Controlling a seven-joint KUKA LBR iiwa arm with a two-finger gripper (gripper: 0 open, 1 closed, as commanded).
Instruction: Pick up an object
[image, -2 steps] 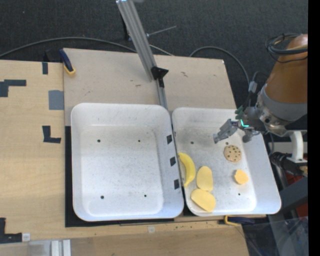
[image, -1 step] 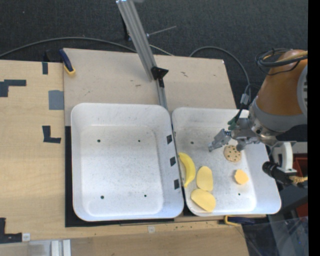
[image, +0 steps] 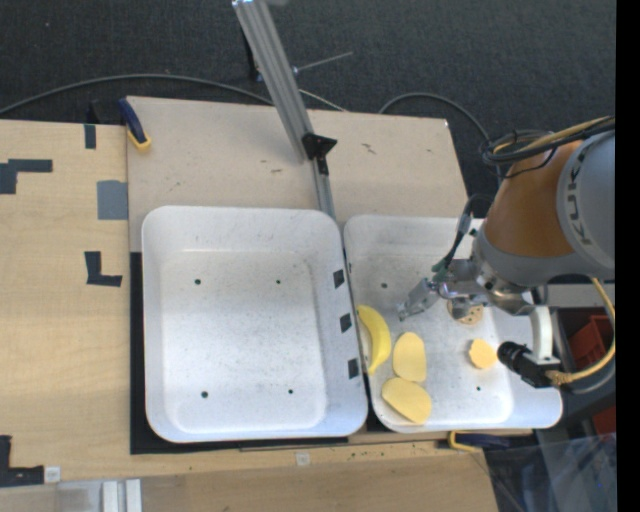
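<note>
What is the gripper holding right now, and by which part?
Nothing that can be seen. The gripper hangs over bare floor of the right bin, nothing between its fingers; the banana and the yellow pieces lie apart below it.

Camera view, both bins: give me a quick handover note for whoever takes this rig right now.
Gripper: low over the right bin, nothing visibly between its fingers.
Objects, all in the right bin: banana by the left wall, two pale yellow pieces beside it, small yellow piece nearer the arm.
Left bin: no objects seen in it.
Done: nothing picked up yet.
Left: grasp one object and lift it.
</note>
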